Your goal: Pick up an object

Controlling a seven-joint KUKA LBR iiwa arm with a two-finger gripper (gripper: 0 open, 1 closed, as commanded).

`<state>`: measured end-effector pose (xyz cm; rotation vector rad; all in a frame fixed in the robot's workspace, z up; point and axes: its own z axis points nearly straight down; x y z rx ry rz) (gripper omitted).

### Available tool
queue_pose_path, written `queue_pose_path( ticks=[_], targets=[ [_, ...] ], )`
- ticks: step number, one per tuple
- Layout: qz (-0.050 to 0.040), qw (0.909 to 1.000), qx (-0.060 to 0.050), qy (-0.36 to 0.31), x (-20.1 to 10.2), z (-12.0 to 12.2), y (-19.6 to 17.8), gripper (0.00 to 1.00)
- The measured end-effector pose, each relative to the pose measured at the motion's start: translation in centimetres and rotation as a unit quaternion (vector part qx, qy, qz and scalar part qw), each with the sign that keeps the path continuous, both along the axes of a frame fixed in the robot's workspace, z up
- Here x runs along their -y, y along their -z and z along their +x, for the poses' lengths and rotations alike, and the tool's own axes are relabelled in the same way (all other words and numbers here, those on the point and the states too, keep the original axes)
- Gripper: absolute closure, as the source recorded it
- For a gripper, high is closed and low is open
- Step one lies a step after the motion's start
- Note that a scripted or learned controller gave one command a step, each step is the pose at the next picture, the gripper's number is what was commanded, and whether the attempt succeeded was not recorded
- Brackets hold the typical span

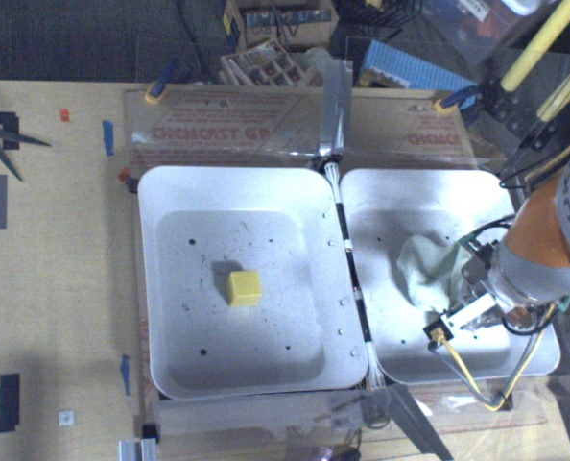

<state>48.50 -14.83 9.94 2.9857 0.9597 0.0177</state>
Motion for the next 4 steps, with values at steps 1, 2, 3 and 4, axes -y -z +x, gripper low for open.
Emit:
queue_pose_path(
  ticks=[1,2,3,4],
  targets=[
    [0.0012,0.9974,-0.007,-0.071,0.2,-0.6,-0.4,1.00],
    [0.0014,0.9979,-0.007,0.064,2.5,-0.6,-5.5,1.00],
    [0.0025,0.9782,-0.008,0.208,3.5,-0.6,-7.0,1.00],
    [0.0026,0.9779,-0.008,0.209,7.5,-0.6,-5.6,1.00]
  ],
)
